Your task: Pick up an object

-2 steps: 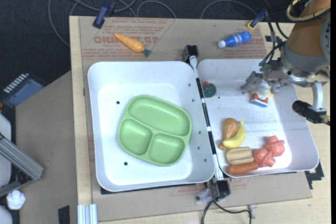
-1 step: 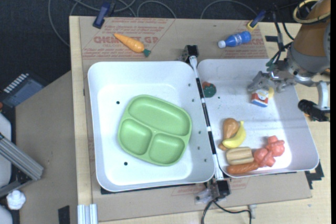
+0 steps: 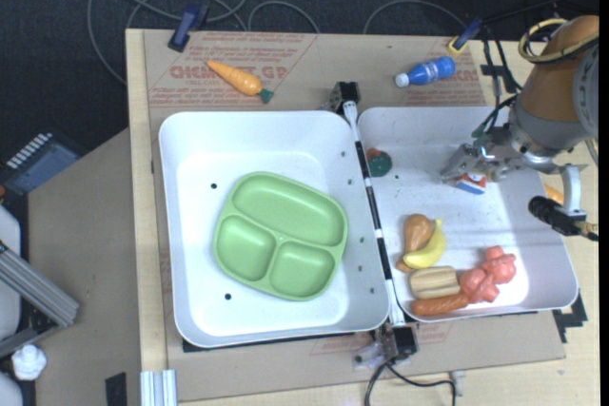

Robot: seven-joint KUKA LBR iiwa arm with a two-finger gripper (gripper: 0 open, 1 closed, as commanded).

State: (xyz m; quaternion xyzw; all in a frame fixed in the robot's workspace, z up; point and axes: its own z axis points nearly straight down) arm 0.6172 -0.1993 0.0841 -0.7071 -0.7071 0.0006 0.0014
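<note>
Gripper [image 3: 468,170] is down in the right bin [image 3: 533,133] over a small red-white-blue thing [image 3: 472,184]; green tray [image 3: 279,235] sits in the left bin [image 3: 190,147].

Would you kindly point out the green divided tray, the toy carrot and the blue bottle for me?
green divided tray [image 3: 285,197]: camera view, on its largest compartment.
toy carrot [image 3: 235,77]: camera view, mid orange body.
blue bottle [image 3: 430,71]: camera view, on its blue body.

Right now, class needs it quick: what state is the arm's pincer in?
Pincer: low in the right bin, over a small red, white and blue object; open or closed cannot be told, nor any hold.
</note>
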